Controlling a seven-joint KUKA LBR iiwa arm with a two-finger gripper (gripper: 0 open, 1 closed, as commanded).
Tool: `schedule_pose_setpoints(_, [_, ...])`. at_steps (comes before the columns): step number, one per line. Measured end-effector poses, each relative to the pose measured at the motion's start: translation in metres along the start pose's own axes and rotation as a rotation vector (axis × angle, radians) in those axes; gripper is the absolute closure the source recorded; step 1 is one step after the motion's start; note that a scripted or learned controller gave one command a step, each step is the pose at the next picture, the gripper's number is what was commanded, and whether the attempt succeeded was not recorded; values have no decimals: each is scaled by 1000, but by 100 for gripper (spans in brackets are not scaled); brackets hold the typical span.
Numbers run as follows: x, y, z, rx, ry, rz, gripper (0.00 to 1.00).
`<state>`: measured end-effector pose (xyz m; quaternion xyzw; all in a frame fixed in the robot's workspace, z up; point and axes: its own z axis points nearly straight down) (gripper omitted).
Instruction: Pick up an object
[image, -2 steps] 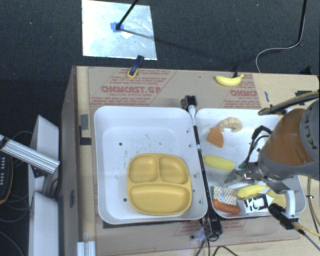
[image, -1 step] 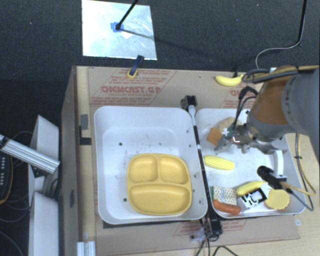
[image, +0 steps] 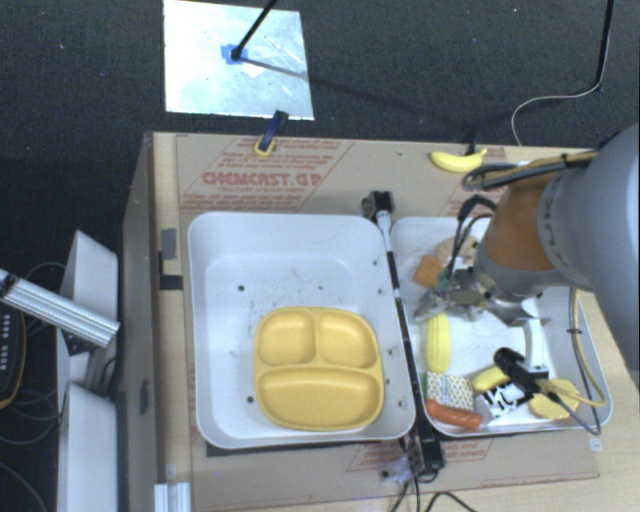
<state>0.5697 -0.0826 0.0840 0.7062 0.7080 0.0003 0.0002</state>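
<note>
The grey arm with its orange band (image: 520, 235) reaches in from the right over the right bin (image: 405, 240). Its gripper (image: 447, 297) hangs low over the bin's left part, just above a yellow corn cob (image: 438, 343) and right of a small orange-brown piece (image: 429, 270). Nearer the front lie a patterned block (image: 449, 387), an orange carrot-like stick (image: 453, 416), a yellow piece (image: 487, 378), a black-and-white item (image: 510, 392) and a pale yellow slice (image: 549, 404). The wrist hides the fingertips.
The left bin (image: 230, 250) holds a yellow divided plate (image: 319, 367). A toy banana (image: 458, 158) lies on the bench behind the right bin. Black cables run around the wrist and along the divider between the bins.
</note>
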Motion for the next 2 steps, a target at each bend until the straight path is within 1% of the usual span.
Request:
schedule_pose_setpoints(1, [-7,-39,0,1,0,1,0])
schedule_pose_setpoints(2, [-7,-38,-11,-1,1,0,100])
